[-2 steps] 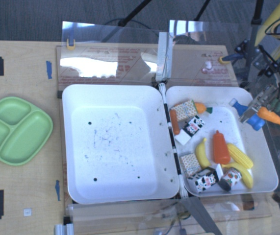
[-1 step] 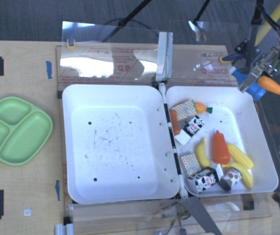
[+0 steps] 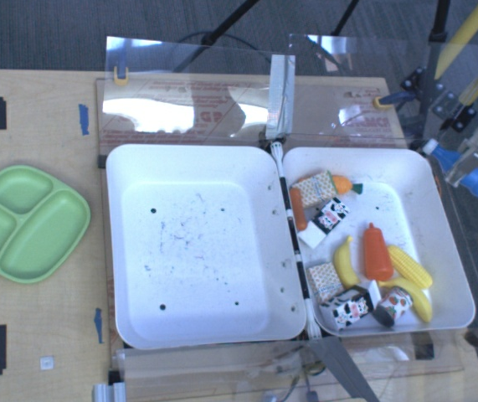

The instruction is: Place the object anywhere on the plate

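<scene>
Green divided plate (image 3: 28, 223) far left on the table (image 3: 46, 99), beside the left bin (image 3: 134, 162) but apart from it. Candidate objects clustered in the right bin (image 3: 410, 174): orange bottle-shaped toy (image 3: 377, 254), smooth, long axis running near to far, touching a yellow banana (image 3: 409, 266). Tool (image 3: 463, 164) at that bin's far right corner, right of the objects; opening width: cannot tell. Plate well apart from the tool, beyond both bins.

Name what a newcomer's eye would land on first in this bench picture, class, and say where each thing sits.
The green plate stands out, alone on the wooden bench at far left. Next comes the heap of toy food in the right bin, with an orange bottle and yellow bananas near its middle.
</scene>
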Controlling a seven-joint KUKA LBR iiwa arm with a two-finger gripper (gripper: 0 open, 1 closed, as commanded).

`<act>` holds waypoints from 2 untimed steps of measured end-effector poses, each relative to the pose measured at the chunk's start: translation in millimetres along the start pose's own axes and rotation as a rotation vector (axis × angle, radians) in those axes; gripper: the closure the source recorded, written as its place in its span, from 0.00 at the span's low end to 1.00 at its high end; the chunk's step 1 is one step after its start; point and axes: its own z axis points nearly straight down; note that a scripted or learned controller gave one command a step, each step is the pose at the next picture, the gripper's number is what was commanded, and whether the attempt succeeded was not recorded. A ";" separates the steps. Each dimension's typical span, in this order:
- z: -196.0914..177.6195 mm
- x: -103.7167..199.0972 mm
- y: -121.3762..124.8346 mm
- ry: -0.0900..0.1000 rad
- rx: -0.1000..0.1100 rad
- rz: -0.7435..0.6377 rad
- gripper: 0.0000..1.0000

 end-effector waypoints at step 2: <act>-91.4 29.4 -52.5 -0.014 -0.004 -0.054 1.00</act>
